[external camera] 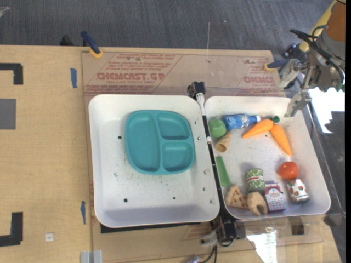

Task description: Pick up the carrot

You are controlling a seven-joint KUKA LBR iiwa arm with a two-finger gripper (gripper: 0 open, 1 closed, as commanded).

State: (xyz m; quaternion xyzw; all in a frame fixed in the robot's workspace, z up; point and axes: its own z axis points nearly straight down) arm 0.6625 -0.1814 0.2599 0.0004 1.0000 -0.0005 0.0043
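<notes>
While tool [300,95] state unclear at right bin [321,171] rim, carrot [282,139] touches second carrot [258,129], near bottle [239,121].

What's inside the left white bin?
One teal plastic divided plate lying flat on the left white bin's floor, its three compartments bare. Whatever sits beneath the plate is covered.

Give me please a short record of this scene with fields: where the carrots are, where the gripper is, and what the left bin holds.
carrots: two carrots in the right bin, upper part, tips touching
gripper: gripper above the right bin's top right corner, apart from the carrots
left bin: left bin holds a teal divided plate
task state: carrots not yet picked up
</notes>
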